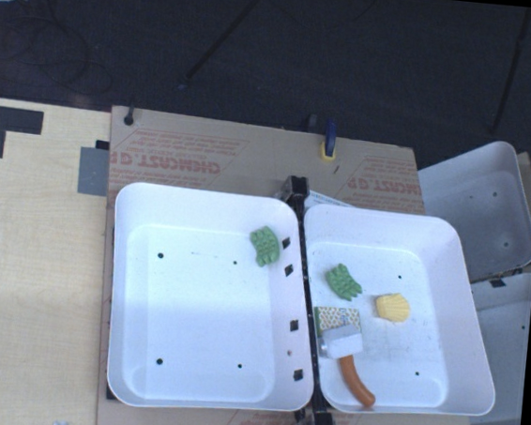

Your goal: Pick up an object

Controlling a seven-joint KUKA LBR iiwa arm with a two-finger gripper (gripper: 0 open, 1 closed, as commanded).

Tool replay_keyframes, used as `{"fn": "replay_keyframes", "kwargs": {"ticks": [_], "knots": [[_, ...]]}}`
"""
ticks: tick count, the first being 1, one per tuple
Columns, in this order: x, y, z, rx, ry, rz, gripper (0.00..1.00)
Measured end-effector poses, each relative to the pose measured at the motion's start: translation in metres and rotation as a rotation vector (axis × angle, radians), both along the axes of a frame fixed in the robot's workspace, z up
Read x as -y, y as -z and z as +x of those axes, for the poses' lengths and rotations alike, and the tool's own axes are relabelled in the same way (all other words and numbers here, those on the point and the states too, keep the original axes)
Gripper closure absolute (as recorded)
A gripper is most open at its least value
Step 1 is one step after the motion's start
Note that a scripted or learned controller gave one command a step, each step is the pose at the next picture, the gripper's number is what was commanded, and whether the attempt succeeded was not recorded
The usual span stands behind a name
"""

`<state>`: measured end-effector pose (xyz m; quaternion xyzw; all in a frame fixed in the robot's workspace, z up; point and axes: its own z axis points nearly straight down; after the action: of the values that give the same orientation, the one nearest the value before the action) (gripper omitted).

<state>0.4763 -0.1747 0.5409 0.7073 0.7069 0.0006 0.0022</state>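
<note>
I cannot tell my gripper's state. A green lump (265,245) lies in the left bin (130,334), a yellow lump (391,308) in the right bin (457,274). The cardboard's (207,144) red print reads mirrored, unclear

One fixed camera looks down at a slant on both white bins (150,232), from moderate height.

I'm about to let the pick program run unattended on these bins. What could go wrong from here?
1. The checkered block, the white piece and the orange sausage-like item lie bunched against the right bin's inner wall; a grasp there may catch two things or strike the wall.
2. The green item in the left bin sits up against the rim by the divider, leaving little finger room.
3. The yellow item looks rounded and might slip.
</note>
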Motion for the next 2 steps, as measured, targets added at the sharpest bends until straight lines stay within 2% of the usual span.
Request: {"fn": "replay_keyframes", "kwargs": {"ticks": [1, 2], "knots": [[0.034, 0.185, -0.002, -0.022, 0.002, 0.007, 1.0], [0.038, 0.165, 0.0, -0.005, -0.001, 0.002, 1.0]]}}
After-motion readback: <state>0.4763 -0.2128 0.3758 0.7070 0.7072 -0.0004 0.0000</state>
